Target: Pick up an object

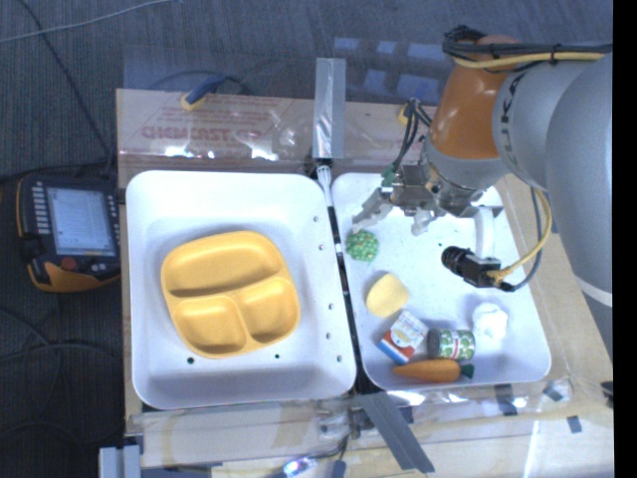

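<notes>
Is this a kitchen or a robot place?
Probably a robot lab, not a kitchen. A big robot arm reaches over two white bins, its control tablet sits beside them, and the food, like the carrot, looks like toys.

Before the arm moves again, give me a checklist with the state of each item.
1. Gripper over the right bin: ok.
2. Fingers spread: ok, they look open.
3. Nothing between the fingers: ok.
4. Target near: ok, green ball lies just below the gripper.
5. Ball free to grasp: not ok, it sits close to the bin's left wall.
6. Other items apart from the ball: ok; yellow piece, carton, can and carrot lie lower down.
</notes>
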{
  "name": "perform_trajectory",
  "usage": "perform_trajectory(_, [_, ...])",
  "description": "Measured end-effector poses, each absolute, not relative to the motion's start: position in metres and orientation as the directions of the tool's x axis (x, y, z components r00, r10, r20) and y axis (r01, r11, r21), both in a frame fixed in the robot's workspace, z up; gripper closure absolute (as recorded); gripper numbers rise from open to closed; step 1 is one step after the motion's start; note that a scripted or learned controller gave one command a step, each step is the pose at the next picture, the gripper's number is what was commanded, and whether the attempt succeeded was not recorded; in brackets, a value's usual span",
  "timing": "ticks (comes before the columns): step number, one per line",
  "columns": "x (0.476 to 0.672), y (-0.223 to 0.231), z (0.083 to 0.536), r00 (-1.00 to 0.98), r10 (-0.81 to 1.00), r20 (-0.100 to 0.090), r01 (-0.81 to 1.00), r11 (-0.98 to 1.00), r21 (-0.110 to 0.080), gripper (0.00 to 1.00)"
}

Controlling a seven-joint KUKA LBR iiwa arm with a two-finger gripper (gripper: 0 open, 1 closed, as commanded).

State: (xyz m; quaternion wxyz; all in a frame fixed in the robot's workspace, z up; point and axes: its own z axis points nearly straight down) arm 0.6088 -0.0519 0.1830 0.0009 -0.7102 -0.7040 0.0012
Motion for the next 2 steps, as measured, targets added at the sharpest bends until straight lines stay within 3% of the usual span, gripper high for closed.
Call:
perform_trajectory(1, [0.6004, -0.0414, 0.1828, 0.038, 0.999, 0.002, 0.999, -0.038, -0.003, 0.0])
perform_trajectory(2, [0.6078, -0.032, 0.182, 0.2, 0.98, -0.001, 0.98, -0.2, -0.005, 0.0])
